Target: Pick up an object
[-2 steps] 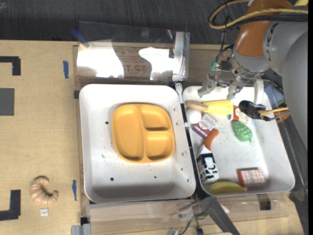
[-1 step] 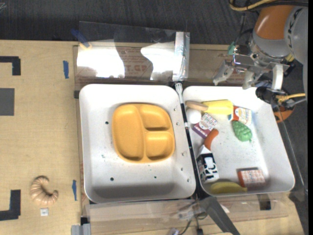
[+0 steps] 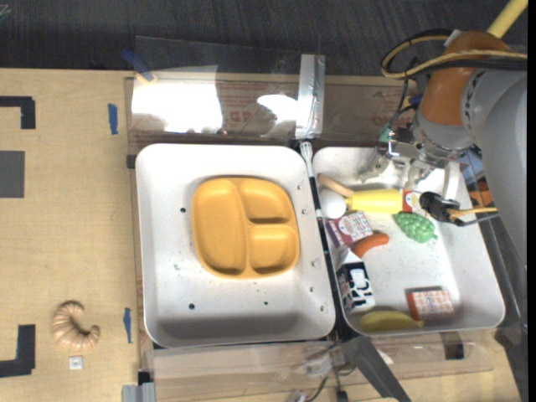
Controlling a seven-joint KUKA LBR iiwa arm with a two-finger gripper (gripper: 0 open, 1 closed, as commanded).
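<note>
An object was yet to be chosen: you had a heap of small toy goods lying in the right bin, none of them lifted. Nearest you, at that bin's front wall, lay a yellow banana-like piece, with a small red-and-white box just beside it and a black-and-white carton against the left wall. Farther in sat an orange carrot-like piece, touching a purple-labelled packet, and a green knobbly bunch to their right. Beyond those lay a yellow bottle with a red cap, a white egg-like ball and a pale stick.

At the far right corner you had the tool low over the bin, near the yellow bottle but not clearly touching it. Whether it was open or closed could not be told. I judged the pick not begun in earnest: approach, grasp and lift all remained.

The left bin held an orange divided tray. On the table lay a tan croissant-like toy.
</note>
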